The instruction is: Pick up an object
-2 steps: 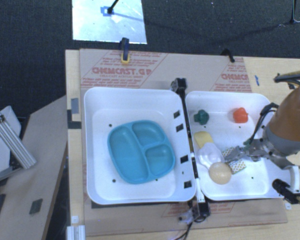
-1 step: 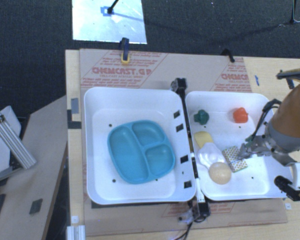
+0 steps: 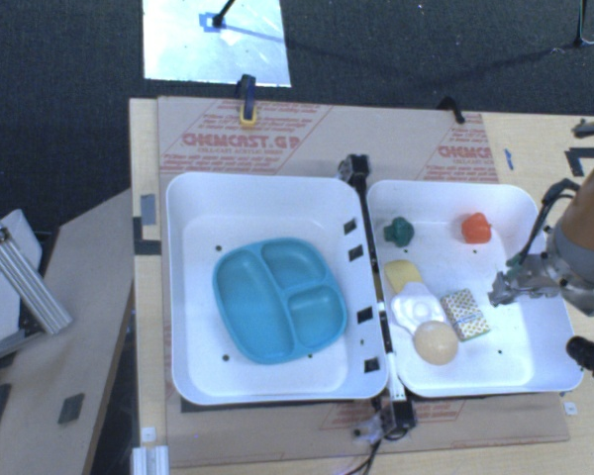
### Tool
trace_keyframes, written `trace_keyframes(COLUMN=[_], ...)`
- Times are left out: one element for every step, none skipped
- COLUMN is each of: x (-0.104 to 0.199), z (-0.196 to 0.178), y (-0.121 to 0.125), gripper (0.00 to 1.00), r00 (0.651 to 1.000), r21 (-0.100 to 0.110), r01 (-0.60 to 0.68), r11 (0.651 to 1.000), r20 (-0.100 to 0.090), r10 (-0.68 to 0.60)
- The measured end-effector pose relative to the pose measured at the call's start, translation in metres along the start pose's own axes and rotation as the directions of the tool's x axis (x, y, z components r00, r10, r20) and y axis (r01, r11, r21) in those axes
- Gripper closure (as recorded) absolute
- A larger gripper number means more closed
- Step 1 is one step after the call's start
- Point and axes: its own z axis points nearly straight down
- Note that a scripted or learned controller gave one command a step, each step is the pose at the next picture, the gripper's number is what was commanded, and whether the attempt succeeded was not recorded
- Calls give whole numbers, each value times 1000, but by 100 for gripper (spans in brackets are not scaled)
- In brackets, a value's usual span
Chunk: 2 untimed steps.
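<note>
Patterned block is lying just left of the end effector — long axis slanted — whose finger state cannot be told.

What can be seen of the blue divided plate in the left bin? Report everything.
The blue divided plate is a light turquoise tray, plastic-looking, with rounded corners and three compartments: one long one on its left, two smaller ones on its right. It lies flat, turned at a slant, near the middle of the left bin, resting on the bin's floor. Nothing lies in it or touches it.
</note>
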Motion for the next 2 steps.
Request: trace_keyframes(x=[-1, -2], z=[-65, -76], y=[3, 4], gripper=[100, 100], r00=[1000, 1000], r21=[-3, 2], r01=[1, 1], r11=[1000, 1000], r20=[1, -1], r10=[-1, -1])
